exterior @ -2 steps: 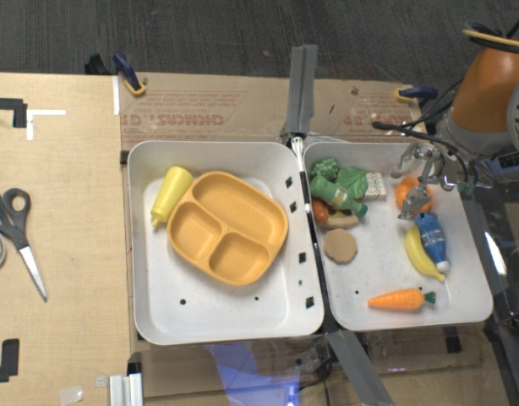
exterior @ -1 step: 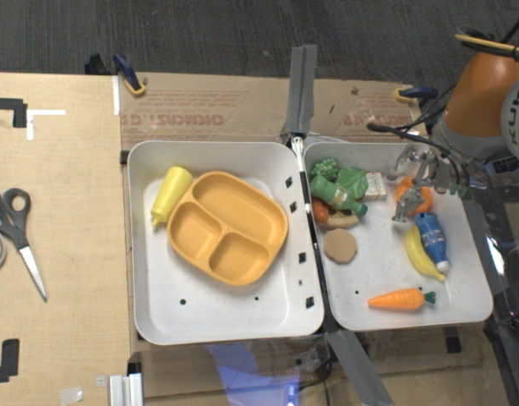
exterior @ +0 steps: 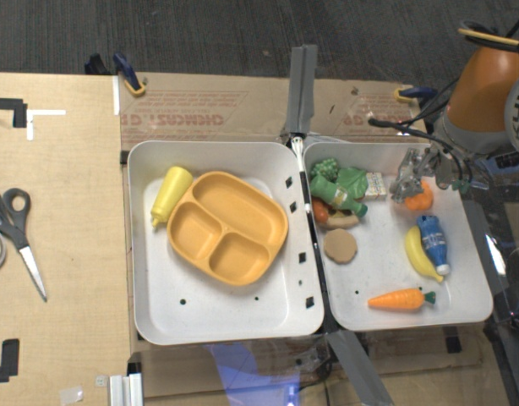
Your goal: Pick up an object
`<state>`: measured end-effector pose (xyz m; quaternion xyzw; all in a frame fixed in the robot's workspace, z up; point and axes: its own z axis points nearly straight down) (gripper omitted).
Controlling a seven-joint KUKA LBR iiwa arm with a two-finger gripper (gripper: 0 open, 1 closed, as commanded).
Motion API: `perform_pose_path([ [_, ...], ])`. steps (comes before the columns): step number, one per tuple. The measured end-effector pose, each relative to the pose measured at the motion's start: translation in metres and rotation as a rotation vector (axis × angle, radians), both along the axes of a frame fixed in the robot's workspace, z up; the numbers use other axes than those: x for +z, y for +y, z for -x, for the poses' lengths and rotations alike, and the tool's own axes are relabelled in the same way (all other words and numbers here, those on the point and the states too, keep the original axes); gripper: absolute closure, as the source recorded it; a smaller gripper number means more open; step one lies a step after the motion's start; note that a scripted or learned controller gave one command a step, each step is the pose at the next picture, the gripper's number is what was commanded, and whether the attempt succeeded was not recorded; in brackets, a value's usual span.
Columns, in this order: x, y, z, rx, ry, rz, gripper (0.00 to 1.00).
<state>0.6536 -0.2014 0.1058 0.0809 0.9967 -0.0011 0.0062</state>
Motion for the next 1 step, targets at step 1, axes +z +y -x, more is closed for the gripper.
perform_pose_path([
  [1, -0.0133, 0.0318, 0.0800, 0.009, 0.011, -0.003, 1.00],
])
